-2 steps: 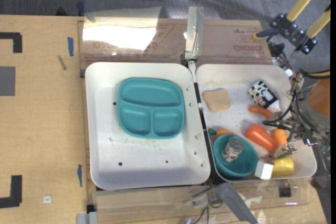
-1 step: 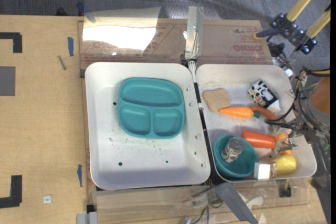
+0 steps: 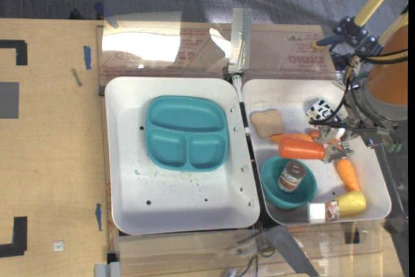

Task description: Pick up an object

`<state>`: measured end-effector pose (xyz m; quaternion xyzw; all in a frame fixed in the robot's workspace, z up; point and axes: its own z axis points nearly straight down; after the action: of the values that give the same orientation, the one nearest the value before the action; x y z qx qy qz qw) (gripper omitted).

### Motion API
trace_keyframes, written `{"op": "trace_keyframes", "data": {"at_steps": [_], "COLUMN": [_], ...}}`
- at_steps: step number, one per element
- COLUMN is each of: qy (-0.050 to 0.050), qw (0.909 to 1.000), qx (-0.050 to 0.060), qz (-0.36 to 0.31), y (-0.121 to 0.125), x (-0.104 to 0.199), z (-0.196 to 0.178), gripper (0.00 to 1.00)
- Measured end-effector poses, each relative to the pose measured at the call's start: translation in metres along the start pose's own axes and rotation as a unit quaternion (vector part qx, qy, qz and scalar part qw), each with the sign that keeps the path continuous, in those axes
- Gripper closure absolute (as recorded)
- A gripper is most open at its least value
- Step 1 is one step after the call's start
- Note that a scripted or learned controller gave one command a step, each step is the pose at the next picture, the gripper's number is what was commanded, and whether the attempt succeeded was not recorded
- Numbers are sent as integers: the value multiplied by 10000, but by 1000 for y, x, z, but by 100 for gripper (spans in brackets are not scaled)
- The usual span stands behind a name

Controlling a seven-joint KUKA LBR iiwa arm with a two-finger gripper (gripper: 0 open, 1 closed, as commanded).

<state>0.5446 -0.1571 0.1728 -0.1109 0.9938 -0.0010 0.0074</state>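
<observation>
Your arm reaches into the right bin (image 3: 382, 194) from the right, and its hand (image 3: 337, 143) hangs low over the clutter; you cannot tell its state from here. Just beside it lies an orange bottle-shaped item (image 3: 301, 149), touching the rim of a teal bowl (image 3: 275, 194) that holds a small can (image 3: 292, 176). A carrot (image 3: 348, 173) lies nearby. The left bin (image 3: 123, 159) carries a teal divided plate (image 3: 187, 133). The can's label is too small to read.
</observation>
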Motion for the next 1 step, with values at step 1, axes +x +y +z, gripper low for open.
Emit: {"op": "trace_keyframes", "data": {"at_steps": [1], "qy": [17], "qw": [9994], "qx": [-12], "qz": [356], "y": [36], "x": [-46], "z": [-27], "gripper": [100]}}
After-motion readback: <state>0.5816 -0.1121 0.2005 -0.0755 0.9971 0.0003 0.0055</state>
